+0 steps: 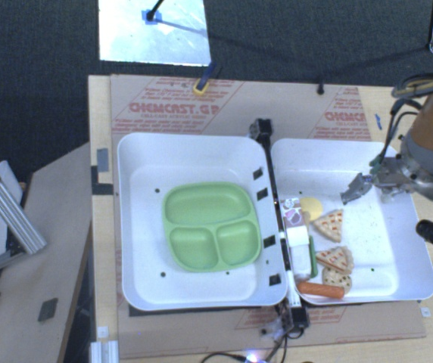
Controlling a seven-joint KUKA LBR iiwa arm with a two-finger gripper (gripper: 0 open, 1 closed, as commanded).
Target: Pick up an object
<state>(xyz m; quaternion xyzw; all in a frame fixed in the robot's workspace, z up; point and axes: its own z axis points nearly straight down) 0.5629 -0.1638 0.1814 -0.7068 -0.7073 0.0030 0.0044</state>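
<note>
The right bin (398, 278) holds several toy foods along its left side: a pizza slice (329, 224), a second pizza slice (334, 259), a round yellow piece (312, 206), a white block (299, 246), a small cracker-like piece (337, 280) and an orange carrot-like stick (322, 290). My gripper (355, 189) hangs above the right bin's upper middle, up and to the right of the first pizza slice, apart from all the foods. Nothing shows between its tips.
The left bin (144, 278) carries a green three-compartment tray (210, 226). A black clip strip (269, 203) runs down the divide between the bins. The arm's grey wrist with orange band (432, 138) stands over the right bin's right edge.
</note>
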